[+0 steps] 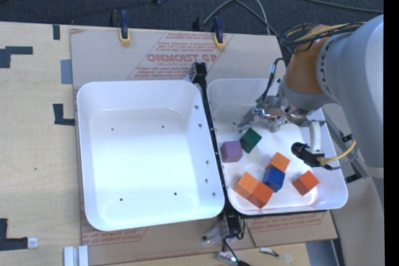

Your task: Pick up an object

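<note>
My gripper (260, 120) hangs low over the upper middle of the right bin (234, 96). A dark green block (250, 140) lies just below it, and whether they touch is unclear. A purple block (231, 151) sits to the green one's left. Further toward the front lie an orange block (279, 162), a blue block (274, 178), two orange blocks (254, 188) pressed together, and a red-orange block (305, 182) at the right.
The left bin (143, 159) stands beside the right one, with a black divider clip (199, 71) where they meet at the back. The grey arm (349, 84) covers the right bin's far right corner. Cables trail across the back.
</note>
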Motion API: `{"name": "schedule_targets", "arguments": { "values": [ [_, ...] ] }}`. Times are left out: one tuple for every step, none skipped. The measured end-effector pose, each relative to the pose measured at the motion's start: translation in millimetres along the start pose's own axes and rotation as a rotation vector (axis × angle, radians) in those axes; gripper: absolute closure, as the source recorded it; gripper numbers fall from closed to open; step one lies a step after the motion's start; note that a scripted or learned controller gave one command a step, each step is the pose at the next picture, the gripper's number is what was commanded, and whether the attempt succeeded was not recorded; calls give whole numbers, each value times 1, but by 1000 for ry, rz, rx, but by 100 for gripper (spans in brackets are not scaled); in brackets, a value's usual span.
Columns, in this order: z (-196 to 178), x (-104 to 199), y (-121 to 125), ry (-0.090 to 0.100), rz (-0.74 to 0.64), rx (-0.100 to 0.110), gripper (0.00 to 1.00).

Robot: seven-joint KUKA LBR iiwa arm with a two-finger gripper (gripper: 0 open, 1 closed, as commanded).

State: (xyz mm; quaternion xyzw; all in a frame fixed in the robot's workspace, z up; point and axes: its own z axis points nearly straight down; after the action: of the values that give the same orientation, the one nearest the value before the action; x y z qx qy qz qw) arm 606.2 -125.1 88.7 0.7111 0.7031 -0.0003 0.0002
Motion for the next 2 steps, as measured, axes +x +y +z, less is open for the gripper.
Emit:
{"name": "schedule_targets", "arguments": {
  "values": [
    [-1, -11, -56, 1, -10, 0, 0],
    [-43, -31, -79, 0, 66, -2, 0]
  ]
}}
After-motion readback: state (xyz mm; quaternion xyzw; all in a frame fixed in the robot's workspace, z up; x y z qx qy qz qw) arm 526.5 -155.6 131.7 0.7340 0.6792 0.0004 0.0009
